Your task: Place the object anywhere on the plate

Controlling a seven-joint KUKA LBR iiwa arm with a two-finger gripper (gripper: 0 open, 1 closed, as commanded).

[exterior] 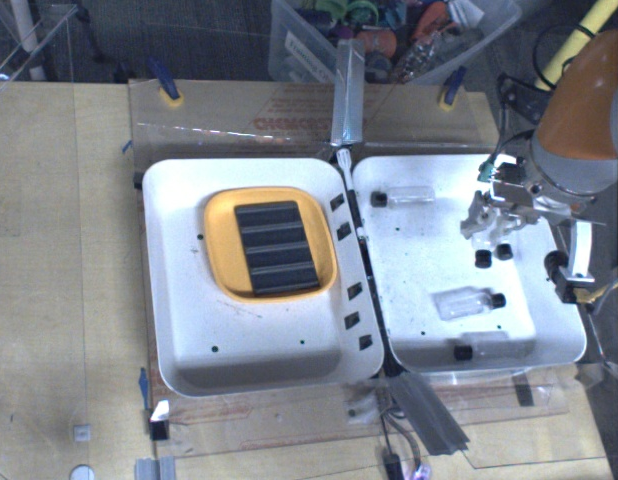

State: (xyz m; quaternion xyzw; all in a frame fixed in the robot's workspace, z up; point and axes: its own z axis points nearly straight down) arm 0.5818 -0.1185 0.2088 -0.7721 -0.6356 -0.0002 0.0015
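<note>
Pale wooden bench (49, 268); clear tub of bright clutter (389, 18) behind.

Two white bins: left bin (179, 348), right bin (409, 298), both speckled with a few small dark dots. In the left bin, a yellow-orange plate (221, 258) bearing a black ridged slab (277, 248) striped by darker grooves. In the right bin, clear bottles with black caps: one near the top (401, 197), one lower down (467, 303). Between the bins, a grey metal divider (347, 98) with black tabs. Pale tan wooden bench (59, 268). Blue clamps (167, 86) at the rear edge. Behind, a clear tub (389, 18) of toys in red, green, blue and orange. Silver-grey gripper (492, 230) with black parts; orange band (584, 88) over a grey arm.
</note>
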